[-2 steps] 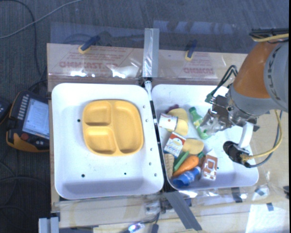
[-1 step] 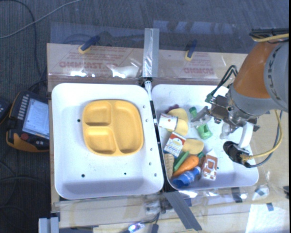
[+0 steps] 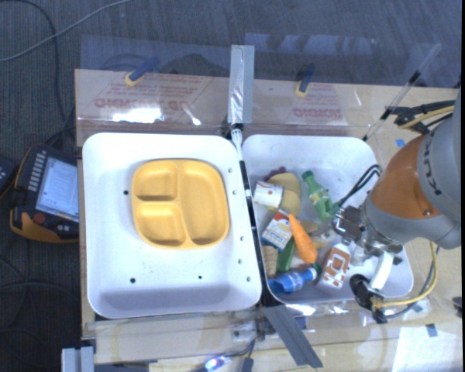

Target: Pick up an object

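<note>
The right bin (image 3: pixel 349 152) holds a heap of small items. An orange carrot (image 3: pixel 302 239) lies in the middle, with a green bottle (image 3: pixel 318 196) behind it. At the front lie a blue bottle (image 3: pixel 293 279) and an orange and white carton (image 3: pixel 337 263). A white cup (image 3: pixel 268 194) and a red and white packet (image 3: pixel 277 230) sit to the left. My gripper (image 3: pixel 347 227) hangs low over the right side of the heap, just above the carton and right of the carrot. Its tip is hidden by the wrist.
The left bin (image 3: pixel 108 285) holds a yellow sectioned plate (image 3: pixel 180 202). The grey arm with its orange band (image 3: pixel 407 192) covers the right bin's right side, and cables loop by its front right corner. A handheld pendant (image 3: pixel 46 196) lies left of the bench.
</note>
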`<state>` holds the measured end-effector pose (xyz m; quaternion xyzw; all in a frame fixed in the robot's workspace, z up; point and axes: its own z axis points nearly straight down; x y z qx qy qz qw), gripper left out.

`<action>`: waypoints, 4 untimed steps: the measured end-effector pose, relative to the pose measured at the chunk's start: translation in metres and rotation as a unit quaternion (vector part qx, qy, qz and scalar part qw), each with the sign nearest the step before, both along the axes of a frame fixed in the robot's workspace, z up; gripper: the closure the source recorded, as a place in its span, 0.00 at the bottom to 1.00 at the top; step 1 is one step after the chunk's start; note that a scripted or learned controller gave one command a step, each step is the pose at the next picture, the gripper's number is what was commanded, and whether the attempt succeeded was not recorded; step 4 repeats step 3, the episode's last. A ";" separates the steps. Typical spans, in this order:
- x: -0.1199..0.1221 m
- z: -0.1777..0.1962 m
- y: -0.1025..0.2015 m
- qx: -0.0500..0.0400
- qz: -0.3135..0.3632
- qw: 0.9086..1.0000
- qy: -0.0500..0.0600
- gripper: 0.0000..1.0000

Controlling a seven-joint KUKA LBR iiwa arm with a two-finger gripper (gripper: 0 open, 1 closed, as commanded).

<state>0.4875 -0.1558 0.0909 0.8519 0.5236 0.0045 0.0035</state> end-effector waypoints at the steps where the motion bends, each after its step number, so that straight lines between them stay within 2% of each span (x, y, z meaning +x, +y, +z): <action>1: 0.000 0.000 -0.013 -0.003 0.163 0.987 0.000 0.00; 2: 0.002 0.010 -0.013 -0.002 0.164 0.987 -0.001 1.00; 3: -0.004 0.105 0.037 0.000 0.135 0.991 0.008 1.00; 4: -0.004 0.105 0.037 0.000 0.135 0.991 0.008 1.00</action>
